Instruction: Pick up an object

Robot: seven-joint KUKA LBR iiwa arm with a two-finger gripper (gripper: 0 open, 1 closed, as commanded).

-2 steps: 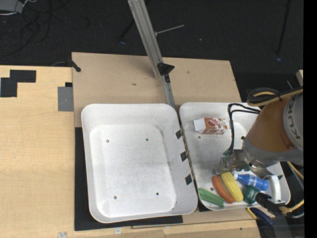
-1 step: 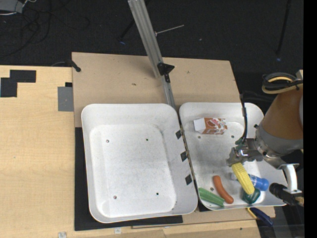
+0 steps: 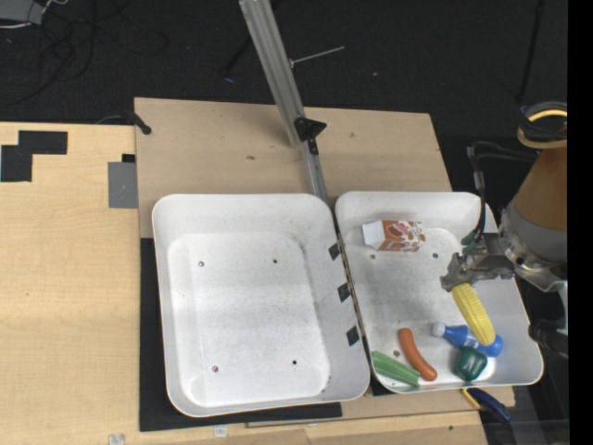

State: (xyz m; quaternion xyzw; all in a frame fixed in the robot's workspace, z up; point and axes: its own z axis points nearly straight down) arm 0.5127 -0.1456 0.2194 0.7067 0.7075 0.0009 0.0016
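Five items in right bin (image 3: 408, 202): carton (image 3: 397, 235), corn (image 3: 474, 311), sausage (image 3: 418, 354).

Matt white plastic bins (image 3: 185, 213), speckled

Grey arm (image 3: 547, 207) in from the right, wrist bent low, end effector (image 3: 460, 274) down near the view's right side.

1. Arm (image 3: 545, 202): rounded, bulbous housing at the right edge of the camera view; upper part orange-brown, lower part grey.
2. Ring (image 3: 544, 124) above the housing: dark, with a pale yellowish rim.
3. Wrist section: grey and silver metal, stepped in outline.
4. Gripper (image 3: 460, 269): dark metal assembly, angular, with a small green mark near its top.
5. Cable (image 3: 483, 196): thin, dark, alongside the housing.
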